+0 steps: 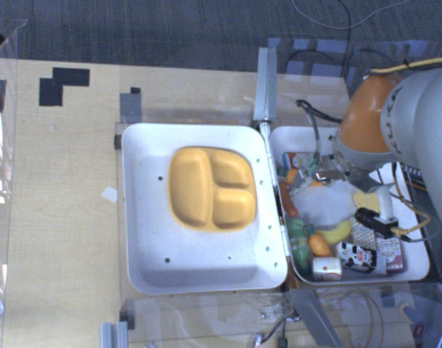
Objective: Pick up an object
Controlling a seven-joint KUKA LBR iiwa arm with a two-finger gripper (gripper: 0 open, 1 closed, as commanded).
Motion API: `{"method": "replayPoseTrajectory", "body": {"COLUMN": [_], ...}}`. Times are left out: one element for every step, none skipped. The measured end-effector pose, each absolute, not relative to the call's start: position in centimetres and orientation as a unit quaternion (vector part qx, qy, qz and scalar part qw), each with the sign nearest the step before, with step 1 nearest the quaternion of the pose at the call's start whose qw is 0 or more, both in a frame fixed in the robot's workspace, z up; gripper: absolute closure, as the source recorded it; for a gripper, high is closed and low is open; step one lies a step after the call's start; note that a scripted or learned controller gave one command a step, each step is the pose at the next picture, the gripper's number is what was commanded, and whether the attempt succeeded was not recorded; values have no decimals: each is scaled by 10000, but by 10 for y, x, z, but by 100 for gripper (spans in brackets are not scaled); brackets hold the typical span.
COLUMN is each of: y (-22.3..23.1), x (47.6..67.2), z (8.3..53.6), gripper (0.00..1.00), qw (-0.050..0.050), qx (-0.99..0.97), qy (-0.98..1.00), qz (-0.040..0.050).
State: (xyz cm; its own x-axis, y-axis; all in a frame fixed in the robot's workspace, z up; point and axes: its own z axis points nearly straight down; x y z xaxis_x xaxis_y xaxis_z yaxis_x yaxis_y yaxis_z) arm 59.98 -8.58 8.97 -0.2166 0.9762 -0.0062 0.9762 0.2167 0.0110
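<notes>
Yellow banana (339,230) lies just below the jaws, whose state I cannot tell.

This looks like a robotics lab: a pale wooden bench (61,230) with two white bins (134,216) bolted between metal brackets (264,85), black tape marks (61,84) near its far-left corner, loose cables (330,9) across grey carpet (134,20).
</notes>
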Motion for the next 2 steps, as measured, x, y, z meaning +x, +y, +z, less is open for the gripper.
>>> {"method": "replayPoseTrajectory", "body": {"y": [-54, -110], "x": [558, 538], "z": [186, 98], "gripper": [0, 0], "qw": [32, 19], "qx": [6355, 6162], "qy": [7721, 7876], "qz": [24, 11]}}
